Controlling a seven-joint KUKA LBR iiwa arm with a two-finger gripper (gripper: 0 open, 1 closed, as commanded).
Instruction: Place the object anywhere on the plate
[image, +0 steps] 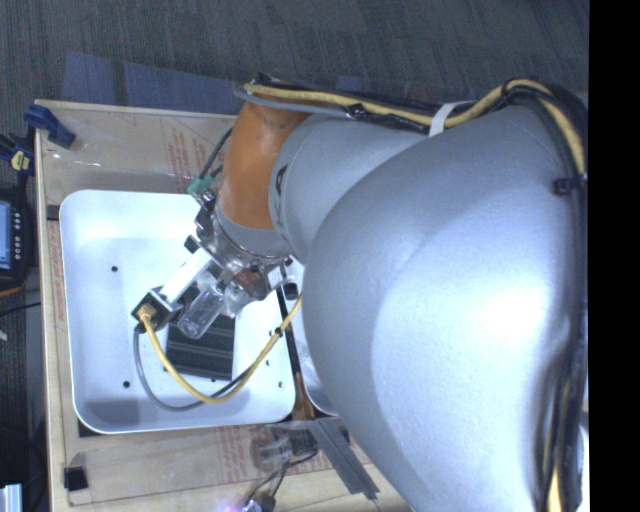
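Starting at the far left, a blue clamp (46, 124) sits on the bench (130, 140) just past the top left corner of the left bin (72, 300). Inside that bin, toward its right half, there's a dark ribbed block (203, 356) lying flat on the white floor, which looks like the object. The tool (205, 310) hangs directly over the block's upper end. Honestly can't tell if it's released or clenched from this angle, or whether it's touching the block at all. A yellow cable (190, 385) droops from the tool and loops around the block's lower side. Over the bin's right edge is the orange band (250, 170), and past that the big grey arm (440, 300).
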